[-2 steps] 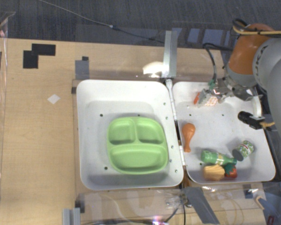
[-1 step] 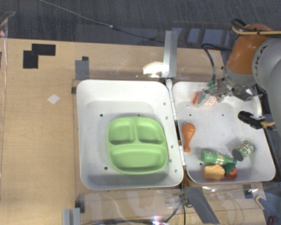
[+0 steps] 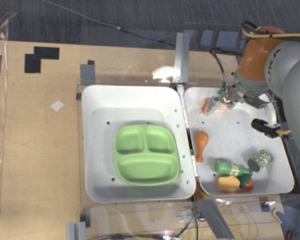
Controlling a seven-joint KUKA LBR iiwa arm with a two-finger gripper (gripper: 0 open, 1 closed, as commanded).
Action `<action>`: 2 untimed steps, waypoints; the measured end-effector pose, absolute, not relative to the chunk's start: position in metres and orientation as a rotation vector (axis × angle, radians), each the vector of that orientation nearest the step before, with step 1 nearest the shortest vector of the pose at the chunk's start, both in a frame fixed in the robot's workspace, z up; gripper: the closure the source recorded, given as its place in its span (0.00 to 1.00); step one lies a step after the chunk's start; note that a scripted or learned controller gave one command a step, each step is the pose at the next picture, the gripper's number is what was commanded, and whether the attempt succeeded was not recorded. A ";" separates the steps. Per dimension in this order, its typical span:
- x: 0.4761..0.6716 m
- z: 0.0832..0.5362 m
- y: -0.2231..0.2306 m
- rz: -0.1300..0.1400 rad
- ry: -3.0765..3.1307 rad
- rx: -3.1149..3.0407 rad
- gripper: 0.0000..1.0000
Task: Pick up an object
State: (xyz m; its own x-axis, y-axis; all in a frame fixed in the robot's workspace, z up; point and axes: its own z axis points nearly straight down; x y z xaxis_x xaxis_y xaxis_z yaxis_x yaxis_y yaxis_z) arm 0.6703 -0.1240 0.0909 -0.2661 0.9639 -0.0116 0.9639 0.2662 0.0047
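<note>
A pale wooden bench (image 3: 45, 149) bears two white bins (image 3: 95, 134) side by side.

the light over my bench is bright and even, coming from above. there is a hot glare patch on the wood just behind the left bin (image 3: 135, 144), beside the metal divider (image 3: 182, 59). the green tray (image 3: 147, 154) throws a soft shadow on the bin floor. my arm (image 3: 285, 59) looks a little soft at the frame edge. the picture is slightly grainy, and small things blur.
</note>
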 end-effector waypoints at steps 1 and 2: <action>0.671 0.222 -0.092 0.008 2.492 1.898 0.00; 0.671 0.117 -0.111 0.007 2.480 1.916 0.00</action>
